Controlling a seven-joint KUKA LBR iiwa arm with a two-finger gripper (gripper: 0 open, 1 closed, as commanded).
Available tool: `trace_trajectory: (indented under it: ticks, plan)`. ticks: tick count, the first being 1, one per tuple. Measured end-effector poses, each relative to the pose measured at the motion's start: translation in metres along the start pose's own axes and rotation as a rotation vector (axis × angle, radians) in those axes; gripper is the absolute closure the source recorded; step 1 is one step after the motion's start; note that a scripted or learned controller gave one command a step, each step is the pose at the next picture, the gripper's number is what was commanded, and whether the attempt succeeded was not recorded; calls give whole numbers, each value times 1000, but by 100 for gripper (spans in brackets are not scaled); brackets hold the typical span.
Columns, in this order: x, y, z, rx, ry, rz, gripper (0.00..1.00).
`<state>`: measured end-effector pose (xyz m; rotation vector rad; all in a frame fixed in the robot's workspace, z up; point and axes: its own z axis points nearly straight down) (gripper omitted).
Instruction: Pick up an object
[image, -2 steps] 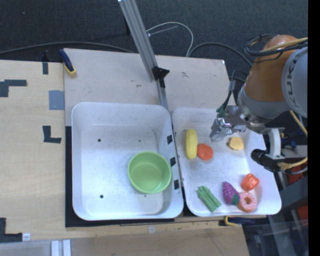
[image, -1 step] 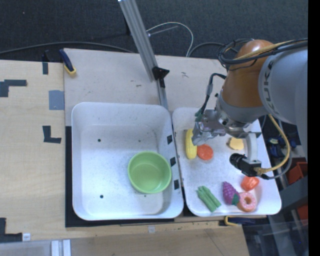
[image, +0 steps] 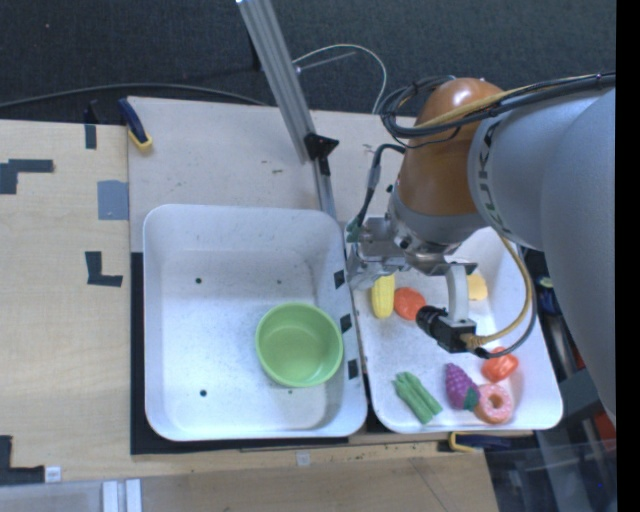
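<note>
Yellow toy (image: 382, 297): lying upright-long, just below-left of tool
Tool (image: 400, 262): hovering above; finger state cannot be told

Reached in from the right, grey arm (image: 560, 190) bulking across the upper right. Orange band (image: 450, 150) above the wrist, wrist pointed downward. Hand (image: 400, 262) hung low beneath the wrist housing. Cables looped around the wrist. Finger state not discernible from above.
</note>
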<state>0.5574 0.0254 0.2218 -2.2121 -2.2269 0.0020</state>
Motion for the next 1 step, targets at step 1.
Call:
trace_trajectory:
  ticks: [1]
  plan:
    - [49,2,-8,-1,0,-1,100]
